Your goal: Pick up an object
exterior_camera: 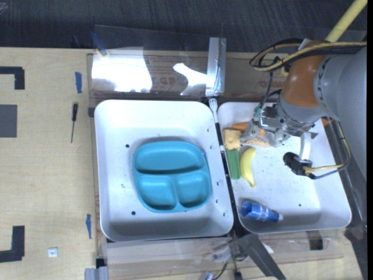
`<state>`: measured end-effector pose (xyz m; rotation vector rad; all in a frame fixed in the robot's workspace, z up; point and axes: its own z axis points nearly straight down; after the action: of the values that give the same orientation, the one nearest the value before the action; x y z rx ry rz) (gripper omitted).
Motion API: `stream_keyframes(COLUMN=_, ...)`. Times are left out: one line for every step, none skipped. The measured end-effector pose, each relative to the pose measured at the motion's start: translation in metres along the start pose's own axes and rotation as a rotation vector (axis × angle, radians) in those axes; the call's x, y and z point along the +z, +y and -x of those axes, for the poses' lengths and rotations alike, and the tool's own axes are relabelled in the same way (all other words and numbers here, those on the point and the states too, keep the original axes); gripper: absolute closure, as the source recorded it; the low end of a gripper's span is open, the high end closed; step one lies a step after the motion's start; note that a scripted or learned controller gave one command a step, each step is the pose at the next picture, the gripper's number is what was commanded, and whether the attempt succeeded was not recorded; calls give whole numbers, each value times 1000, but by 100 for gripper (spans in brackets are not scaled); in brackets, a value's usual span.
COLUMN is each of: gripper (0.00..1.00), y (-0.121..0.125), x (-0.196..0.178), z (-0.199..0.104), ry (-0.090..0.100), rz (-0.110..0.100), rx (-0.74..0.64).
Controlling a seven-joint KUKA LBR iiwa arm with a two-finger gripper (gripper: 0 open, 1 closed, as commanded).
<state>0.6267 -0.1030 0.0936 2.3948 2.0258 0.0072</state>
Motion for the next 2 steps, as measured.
stream_keyframes(gripper=0, y=39, x=9, z=28, ry=5, rz=-50, rx=134)
stream_keyframes(gripper=100, y=41, x=-2, z=29, ry=-1, rz=-37, rx=136)
